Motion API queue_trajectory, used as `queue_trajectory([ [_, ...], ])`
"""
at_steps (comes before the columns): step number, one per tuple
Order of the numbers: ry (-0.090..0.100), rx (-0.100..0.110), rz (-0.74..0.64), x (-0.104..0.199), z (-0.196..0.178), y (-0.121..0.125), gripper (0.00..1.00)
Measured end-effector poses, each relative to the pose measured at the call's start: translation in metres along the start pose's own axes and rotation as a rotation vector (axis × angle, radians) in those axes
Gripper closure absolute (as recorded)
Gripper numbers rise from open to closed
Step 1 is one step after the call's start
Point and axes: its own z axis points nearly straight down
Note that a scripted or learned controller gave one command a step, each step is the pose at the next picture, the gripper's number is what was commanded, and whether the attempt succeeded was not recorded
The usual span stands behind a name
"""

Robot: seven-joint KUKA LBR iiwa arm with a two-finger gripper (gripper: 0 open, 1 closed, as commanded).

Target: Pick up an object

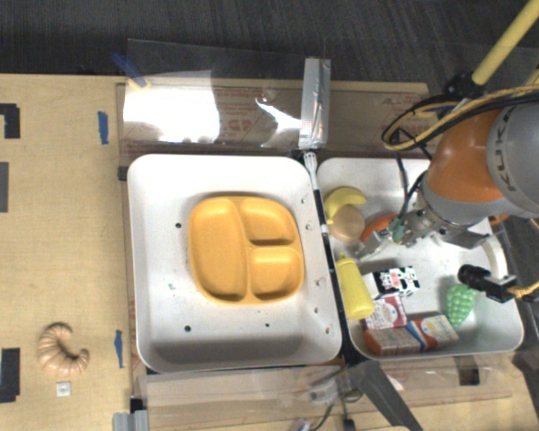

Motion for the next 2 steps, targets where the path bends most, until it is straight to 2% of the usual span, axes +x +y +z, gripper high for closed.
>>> queue_trajectory([
  [1,0.0,0.003,0.102,-0.021,0.002,0.072,0.0],
  [2,-0.002,0.0,0.142,-0.025,-0.053,0.051,0.0],
])
